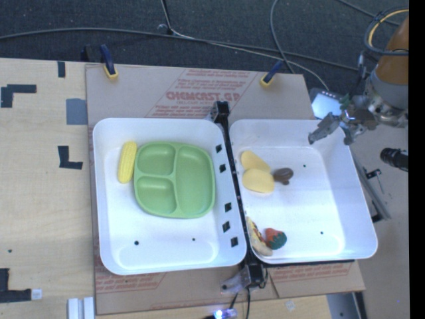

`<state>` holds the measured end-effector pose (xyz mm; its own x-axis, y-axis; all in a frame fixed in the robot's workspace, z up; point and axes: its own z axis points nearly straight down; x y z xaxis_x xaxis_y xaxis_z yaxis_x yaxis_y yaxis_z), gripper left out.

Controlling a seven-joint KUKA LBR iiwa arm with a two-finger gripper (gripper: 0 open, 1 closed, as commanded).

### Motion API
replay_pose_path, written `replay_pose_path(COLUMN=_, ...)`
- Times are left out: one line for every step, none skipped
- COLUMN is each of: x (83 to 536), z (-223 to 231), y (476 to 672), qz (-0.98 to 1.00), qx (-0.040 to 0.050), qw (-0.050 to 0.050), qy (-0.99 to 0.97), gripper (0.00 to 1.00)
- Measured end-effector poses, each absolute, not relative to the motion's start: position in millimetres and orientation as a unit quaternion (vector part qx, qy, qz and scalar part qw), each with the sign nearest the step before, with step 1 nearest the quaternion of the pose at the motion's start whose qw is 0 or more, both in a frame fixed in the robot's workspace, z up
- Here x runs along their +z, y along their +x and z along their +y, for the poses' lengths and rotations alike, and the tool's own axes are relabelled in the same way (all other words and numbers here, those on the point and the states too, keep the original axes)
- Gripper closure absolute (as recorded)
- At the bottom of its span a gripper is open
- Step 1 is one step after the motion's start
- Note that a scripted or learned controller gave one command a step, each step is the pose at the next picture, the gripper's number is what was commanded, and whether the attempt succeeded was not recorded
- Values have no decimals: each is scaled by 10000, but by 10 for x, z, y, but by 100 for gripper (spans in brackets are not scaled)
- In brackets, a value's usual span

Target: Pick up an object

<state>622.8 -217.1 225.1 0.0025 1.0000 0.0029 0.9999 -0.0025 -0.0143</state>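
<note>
The claw (335, 128) hangs over the upper right corner of the right bin (345, 198), close to its rim, with two grey fingers (321, 130) splayed apart and nothing between them, so it is released. The arm (388, 65) behind it runs off the right edge of the view, and only its orange band and grey wrist can be made out. In the right bin the things crowd the left side: two pale yellow lumps (256, 173), one touching the other, lie near the divider, and a small brown piece (283, 175) sits just beside the lower lump. Lower down, against the bin's left wall near the front corner, a red and green toy (275, 238) lies touching a yellowish, banana-like piece (257, 239) whose shape is hard to make out. The middle and right of that bin's floor are bare white, giving open room beneath the claw. In the left bin (109, 211) a green divided plate (175, 179) takes up the centre, and a yellow corn cob (127, 161) lies just beside the plate's left edge, near the bin's left wall; the strip along the front of that bin is bare. Both bins rest on a cardboard sheet (199, 88) on the bench (40, 198), held at the back by two clamps (107, 64). Cables (199, 38) trail over the dark floor behind.
</note>
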Motion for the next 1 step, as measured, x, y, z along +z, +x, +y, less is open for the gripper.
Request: replay_pose_path(x=2337, z=-2165, y=6257, qz=-7076, qx=5, qw=3, qy=-7066, gripper=0)
